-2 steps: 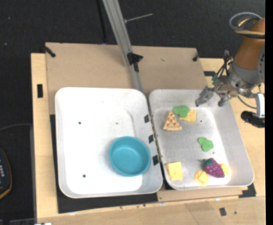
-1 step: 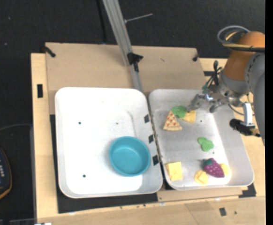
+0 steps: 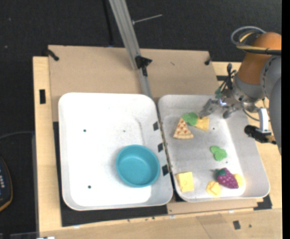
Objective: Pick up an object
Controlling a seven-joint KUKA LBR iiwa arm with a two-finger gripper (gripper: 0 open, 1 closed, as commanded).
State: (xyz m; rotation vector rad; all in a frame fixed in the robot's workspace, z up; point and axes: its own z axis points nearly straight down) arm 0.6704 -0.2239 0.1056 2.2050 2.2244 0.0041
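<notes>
On the bench: two shallow white bins sit side by side, seen from above at a slant.
Bench (image 3: 100, 73): pale wood with a brown sheet under the bins; a grey metal bar (image 3: 127, 34) slants down from the top to the gap between the bins.
Left bin (image 3: 85, 113): the bigger-looking tray, mostly bare white floor.
Right bin (image 3: 244, 148): its floor holds all the small toy foods.
My arm (image 3: 257, 66): grey with an orange band, coming in from the right above the right bin's far right corner.
Blue bowl (image 3: 137, 166): round, upright, in the left bin near its near right corner.
My gripper (image 3: 217, 108): low over the far end of the right bin, pointing left; the fingers appear spread, with nothing between them.
Pizza slice (image 3: 183, 129): red and tan wedge in the far left part of the right bin.
Green leaf (image 3: 190, 118): touching the pizza slice's far side.
Yellow wedge (image 3: 203, 123): just right of the leaf, just beside my fingertips; whether I touch it I cannot tell.
Yellow block (image 3: 185, 181): at the near left corner of the right bin.
Purple grapes (image 3: 226, 178): near the near right corner, with a small yellow piece (image 3: 213, 187) on their left.
Green piece (image 3: 218, 153): small, alone at mid-bin, well apart from my gripper.
</notes>
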